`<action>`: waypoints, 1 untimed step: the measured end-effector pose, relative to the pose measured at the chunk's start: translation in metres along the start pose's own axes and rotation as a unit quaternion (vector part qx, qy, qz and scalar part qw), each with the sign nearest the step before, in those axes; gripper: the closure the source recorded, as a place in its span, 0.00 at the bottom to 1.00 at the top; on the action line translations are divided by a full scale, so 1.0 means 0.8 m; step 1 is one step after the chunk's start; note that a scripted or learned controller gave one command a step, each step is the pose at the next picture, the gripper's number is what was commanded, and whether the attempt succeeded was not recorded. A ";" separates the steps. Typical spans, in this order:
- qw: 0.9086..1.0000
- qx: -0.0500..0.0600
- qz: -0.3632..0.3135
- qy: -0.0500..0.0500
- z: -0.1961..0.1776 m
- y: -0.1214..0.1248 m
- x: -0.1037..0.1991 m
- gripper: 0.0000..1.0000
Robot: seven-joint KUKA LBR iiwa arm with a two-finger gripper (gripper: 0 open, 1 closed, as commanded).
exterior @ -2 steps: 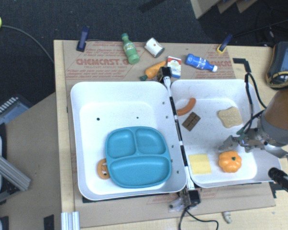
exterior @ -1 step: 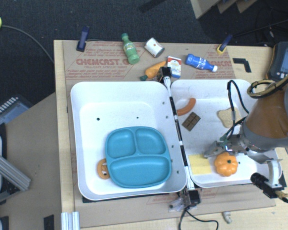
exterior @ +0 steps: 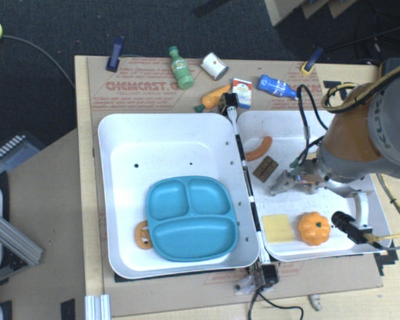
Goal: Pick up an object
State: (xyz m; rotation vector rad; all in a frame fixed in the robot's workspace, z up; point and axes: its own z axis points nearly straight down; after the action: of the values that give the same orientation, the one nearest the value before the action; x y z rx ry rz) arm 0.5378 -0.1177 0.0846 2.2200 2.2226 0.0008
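My gripper (exterior: 285, 183) reaches down into the right bin (exterior: 367, 242) from the right, under the orange-banded wrist (exterior: 350, 135). Its tip sits just right of a brown chocolate bar (exterior: 265, 169), close to it. A reddish sausage (exterior: 259, 148) lies above the bar near the bin's left wall. Along the front of this bin lie a yellow cheese slice (exterior: 277, 227) and an orange pumpkin (exterior: 314, 229). Nothing visibly hangs from the gripper.
The left bin (exterior: 120, 145) holds a blue divided plate (exterior: 190, 217) with a small brown pretzel (exterior: 143, 235) at its left edge. Behind the bins on the bench lie a green bottle (exterior: 181, 69), a white can (exterior: 214, 65), a carton (exterior: 241, 92) and a blue bottle (exterior: 278, 87).
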 end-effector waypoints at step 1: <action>1.000 0.001 0.001 0.000 0.000 -0.075 -0.046 0.00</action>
State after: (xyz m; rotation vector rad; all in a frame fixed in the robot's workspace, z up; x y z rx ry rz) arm 0.4782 -0.1545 0.0842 2.2246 2.2206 -0.0027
